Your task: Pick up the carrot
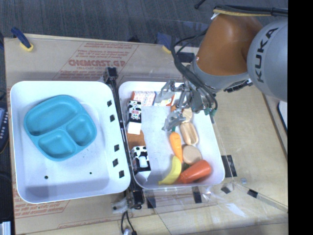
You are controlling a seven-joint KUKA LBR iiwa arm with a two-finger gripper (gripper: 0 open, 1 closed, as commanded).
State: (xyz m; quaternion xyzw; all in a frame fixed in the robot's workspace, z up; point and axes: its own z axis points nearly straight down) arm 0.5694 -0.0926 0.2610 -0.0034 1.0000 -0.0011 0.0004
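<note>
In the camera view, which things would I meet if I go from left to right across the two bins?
Blue divided plate in the left bin → black-and-white cartons along the left wall of the right bin → carrot → red pepper, with the gripper above the carrot.

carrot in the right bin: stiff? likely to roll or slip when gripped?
The carrot looks like smooth moulded plastic, so probably stiff and light. Its tapered round body may slip from the gripper. Wedged beside the banana and hot dog, it probably won't roll far.
</note>
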